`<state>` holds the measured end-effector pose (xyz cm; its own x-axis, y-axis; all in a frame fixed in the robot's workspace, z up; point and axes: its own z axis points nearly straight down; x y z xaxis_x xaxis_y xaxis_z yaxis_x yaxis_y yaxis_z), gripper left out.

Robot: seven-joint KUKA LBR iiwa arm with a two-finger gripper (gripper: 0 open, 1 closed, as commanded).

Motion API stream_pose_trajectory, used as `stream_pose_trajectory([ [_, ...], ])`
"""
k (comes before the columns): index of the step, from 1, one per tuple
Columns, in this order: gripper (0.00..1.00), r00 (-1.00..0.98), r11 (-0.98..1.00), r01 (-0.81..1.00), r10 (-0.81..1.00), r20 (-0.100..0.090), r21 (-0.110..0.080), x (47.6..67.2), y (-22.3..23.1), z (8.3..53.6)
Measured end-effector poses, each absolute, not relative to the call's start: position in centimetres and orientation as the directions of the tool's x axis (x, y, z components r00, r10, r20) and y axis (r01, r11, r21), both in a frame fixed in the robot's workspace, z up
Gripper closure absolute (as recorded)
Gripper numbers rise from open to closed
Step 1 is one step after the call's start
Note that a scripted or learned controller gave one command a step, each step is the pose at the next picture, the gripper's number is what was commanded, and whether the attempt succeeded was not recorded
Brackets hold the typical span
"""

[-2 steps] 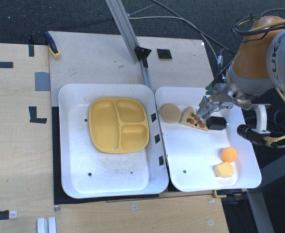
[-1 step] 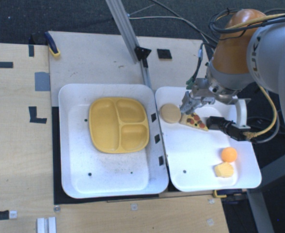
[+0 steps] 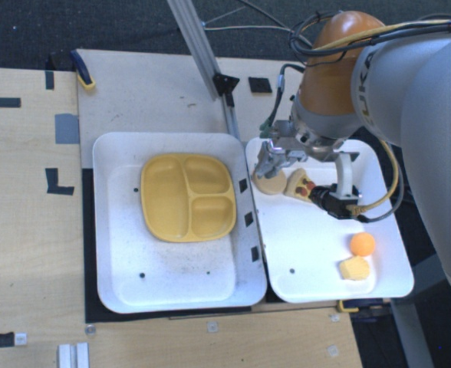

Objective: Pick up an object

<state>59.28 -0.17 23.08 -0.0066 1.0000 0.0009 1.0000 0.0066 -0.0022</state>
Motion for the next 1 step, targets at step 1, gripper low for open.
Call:
stream_pose_trajectory([
  [1, 1.0, -0.007, 0.007, 1.0, 1.0, 0.001, -0.002, 58.75, 5.73, 23.47],
])
